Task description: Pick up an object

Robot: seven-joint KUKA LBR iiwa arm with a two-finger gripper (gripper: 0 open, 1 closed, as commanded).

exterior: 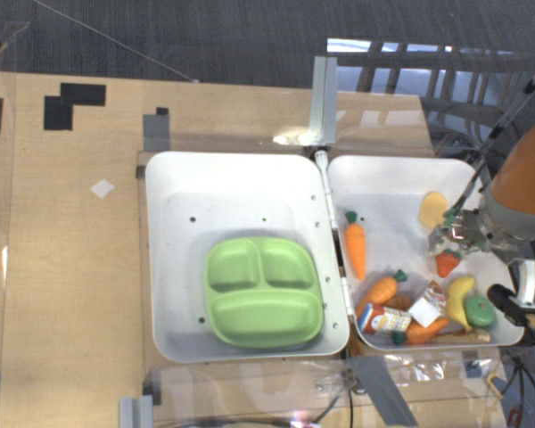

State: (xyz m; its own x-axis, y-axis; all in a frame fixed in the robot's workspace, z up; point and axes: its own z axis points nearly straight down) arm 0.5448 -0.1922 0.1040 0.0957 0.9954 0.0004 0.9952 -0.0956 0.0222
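My gripper (451,237) hangs low over the right side of the right bin (383,190), under the orange-banded wrist (524,185). A small red strawberry-like toy (448,264) sits directly below the gripper, touching or nearly touching it; I cannot tell whether it is gripped. A pale yellow round toy (433,208) lies just behind the gripper. An upright orange carrot (355,249) lies near the bin's left wall.
At the right bin's front lie a second carrot (381,290), a white packet (425,309), a banana (461,292), a green round toy (478,310) and a red-and-white can (388,323). The left bin (187,194) holds a green divided plate (265,291).
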